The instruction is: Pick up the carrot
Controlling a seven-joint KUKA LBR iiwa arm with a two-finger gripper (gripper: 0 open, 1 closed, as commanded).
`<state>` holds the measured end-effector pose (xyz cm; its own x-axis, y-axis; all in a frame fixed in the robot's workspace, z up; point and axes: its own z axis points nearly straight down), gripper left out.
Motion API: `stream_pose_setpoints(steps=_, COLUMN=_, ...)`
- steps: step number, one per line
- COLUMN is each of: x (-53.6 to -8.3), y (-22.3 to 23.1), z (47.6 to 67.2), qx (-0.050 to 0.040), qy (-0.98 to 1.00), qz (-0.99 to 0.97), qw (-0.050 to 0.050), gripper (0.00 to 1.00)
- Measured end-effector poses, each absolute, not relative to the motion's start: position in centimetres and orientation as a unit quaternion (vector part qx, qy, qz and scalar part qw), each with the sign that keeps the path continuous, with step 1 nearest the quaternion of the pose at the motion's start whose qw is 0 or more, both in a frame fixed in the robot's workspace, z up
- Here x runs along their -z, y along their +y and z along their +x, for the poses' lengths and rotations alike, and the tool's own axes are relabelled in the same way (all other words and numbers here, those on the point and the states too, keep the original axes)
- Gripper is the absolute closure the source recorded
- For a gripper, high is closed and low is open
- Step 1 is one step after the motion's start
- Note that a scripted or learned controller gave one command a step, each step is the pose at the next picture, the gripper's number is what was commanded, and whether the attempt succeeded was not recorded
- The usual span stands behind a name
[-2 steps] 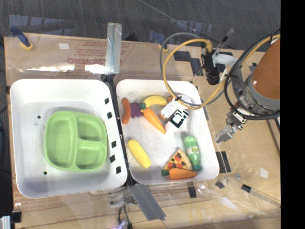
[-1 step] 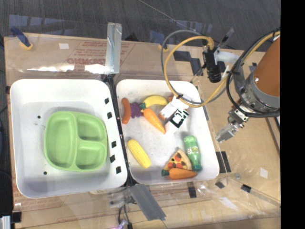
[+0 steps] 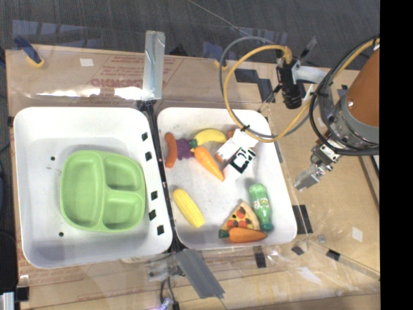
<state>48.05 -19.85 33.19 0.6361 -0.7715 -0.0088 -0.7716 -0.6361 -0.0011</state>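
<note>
An orange carrot (image 3: 208,162) lies slanted in the upper middle of the right bin (image 3: 279,173), its thick end up by a purple bunch of grapes (image 3: 185,148). A second orange, carrot-like piece (image 3: 247,235) lies flat along that bin's front wall, below a pizza slice (image 3: 241,218). My gripper (image 3: 308,177) hangs outside the right bin, just past its right wall and over the bench, well to the right of both orange pieces. Nothing shows in it.
The right bin also has a banana (image 3: 210,136), a sausage (image 3: 170,149), a corn cob (image 3: 188,206), a green bottle (image 3: 260,205) and a white and black box (image 3: 235,154) touching the carrot's right side. A green divided plate (image 3: 101,190) sits in the left bin (image 3: 26,173). Yellow cables (image 3: 227,89) loop behind.
</note>
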Motion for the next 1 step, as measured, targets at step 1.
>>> stream_pose_setpoints(steps=1, x=-34.10, y=-19.76, z=48.14, qx=-0.0049, qy=0.426, qz=-0.905, qw=0.003, gripper=1.00)
